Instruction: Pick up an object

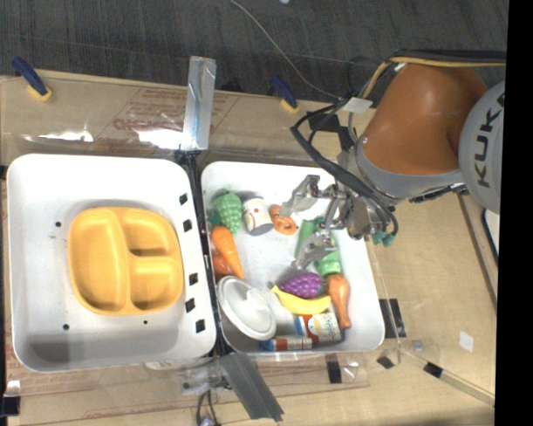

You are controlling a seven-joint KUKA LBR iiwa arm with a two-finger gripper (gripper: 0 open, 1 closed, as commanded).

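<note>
over the right bin (368, 290), fingers (304, 199) spread apart, nothing between them; one at upper left near the bin's back wall, the other lower, by the green piece (322, 245). gripper (310, 222) hanging from the grey-and-orange arm (418, 117) reaching in from the right. just left of the upper finger, touching or nearly so, an orange ring (284, 223) beside a small can (254, 214). further left, corn (226, 210) with a carrot (227, 250) below it. under the lower finger, grapes (302, 283) on a banana (300, 301), a drumstick (339, 298) to their right, a white bowl (246, 307) to their left, a bottle (319, 327) along the front wall. in the left bin (41, 182), well apart, a yellow tray (125, 257). both bins on the worktop (447, 301).
</note>
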